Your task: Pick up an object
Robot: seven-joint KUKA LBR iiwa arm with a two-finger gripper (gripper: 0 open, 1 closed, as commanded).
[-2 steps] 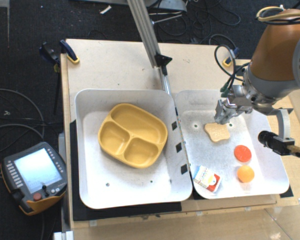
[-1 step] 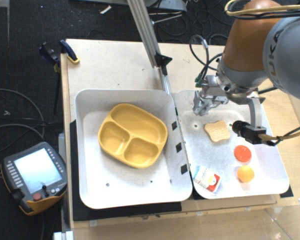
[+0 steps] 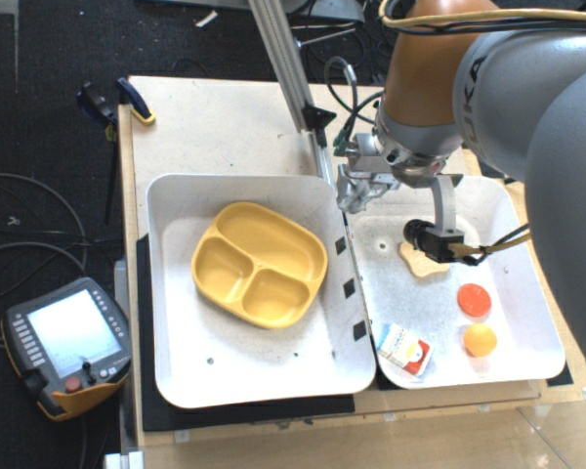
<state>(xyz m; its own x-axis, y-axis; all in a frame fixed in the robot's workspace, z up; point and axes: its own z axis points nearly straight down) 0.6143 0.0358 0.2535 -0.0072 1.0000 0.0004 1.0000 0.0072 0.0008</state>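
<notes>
Black carpet (image 3: 49, 164) strewn with dark cables surrounds a pale wooden bench (image 3: 225, 125), seen from above at a slant. A grey pendant (image 3: 63, 345) with an orange edge and a lit screen lies on the floor at the bench's lower left. A blue-and-yellow clamp (image 3: 117, 101) grips the bench's far left corner, and an aluminium strut (image 3: 283, 57) slants down from the top of the scene toward the middle of the bench. Two shallow white bins sit side by side on the board, small black patches (image 3: 347, 286) marking the wall where they meet.

The left bin (image 3: 176, 379) holds a yellow three-part plate (image 3: 261, 264), lying flat near its centre. The right bin (image 3: 410, 301) holds four smaller things: a tan wafer (image 3: 428, 265) toward the middle, a red disc (image 3: 474, 299) just below and right of it, an orange ball (image 3: 480, 340) near the disc on the camera side, and a white carton (image 3: 405, 350) with red and blue print at the near left corner.

Reaching in from the right, the grey arm (image 3: 527, 96) with its orange band hangs its end effector (image 3: 356, 195) over the right bin's far left corner, close to the dividing wall and apart from every object. Whether the end effector is open or closed cannot be told from this angle; nothing shows in its grip.
</notes>
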